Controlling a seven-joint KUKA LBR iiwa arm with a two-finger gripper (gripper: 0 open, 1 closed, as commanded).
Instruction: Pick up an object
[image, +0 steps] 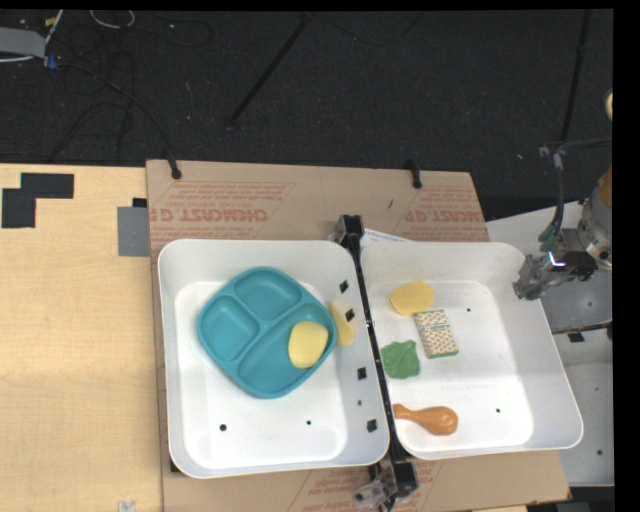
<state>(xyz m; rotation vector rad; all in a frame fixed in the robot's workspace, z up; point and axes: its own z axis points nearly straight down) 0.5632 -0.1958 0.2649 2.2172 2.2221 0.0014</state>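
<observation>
Objects for the pick all sit left of my pincer (535, 275), which hovers at the right bin's (545, 400) far right rim; can't tell its state. Nearest are the yellow piece (412, 298) and patterned block (436, 333), then green leafy thing (401, 359) and orange spoon-shaped toy (428, 418). Well left, teal divided plate (255, 335) carries a yellow lump (308, 343).

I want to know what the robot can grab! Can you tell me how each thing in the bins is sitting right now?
Teal plate: flat in the left bin.
Yellow lump: resting on the plate.
Yellow piece: lying in the right bin.
Patterned block: lying flat, right bin.
Green piece: lying flat, right bin.
Orange spoon: lying on its side, right bin.
Gripper: over the right bin's right rim, holding nothing.
</observation>
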